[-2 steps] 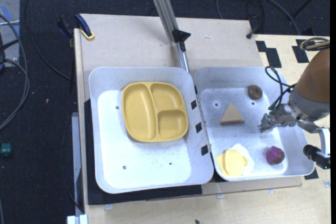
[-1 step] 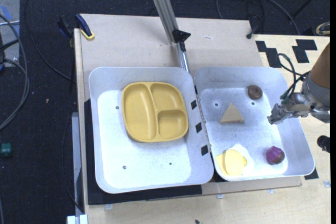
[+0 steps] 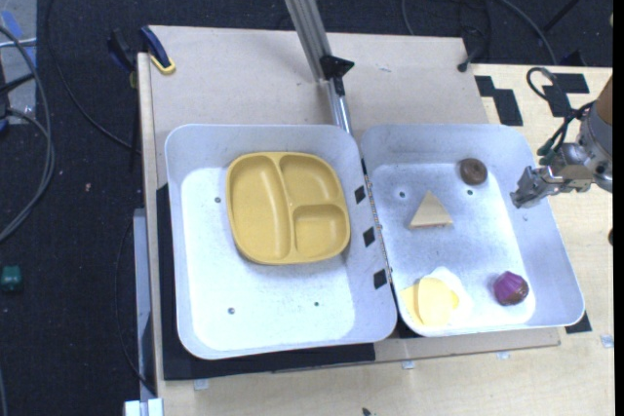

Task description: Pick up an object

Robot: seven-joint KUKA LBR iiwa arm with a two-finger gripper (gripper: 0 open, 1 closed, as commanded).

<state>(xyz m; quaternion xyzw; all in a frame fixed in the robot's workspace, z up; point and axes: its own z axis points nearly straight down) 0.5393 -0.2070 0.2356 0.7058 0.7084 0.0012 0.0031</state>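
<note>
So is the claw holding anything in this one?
Nothing is held: the claw hangs over the right bin's right rim, apart from the objects.

A tan table (image 3: 244,78) carries two shallow white bins side by side: the right bin (image 3: 546,258) directly under the claw (image 3: 526,190), the left bin (image 3: 195,239) well beyond it

Grey metal end effector (image 3: 527,189), black cables looped above its wrist.

Yellow tray (image 3: 289,208), tan wedge (image 3: 430,211), purple ball (image 3: 510,287) — white bins (image 3: 195,297).
</note>
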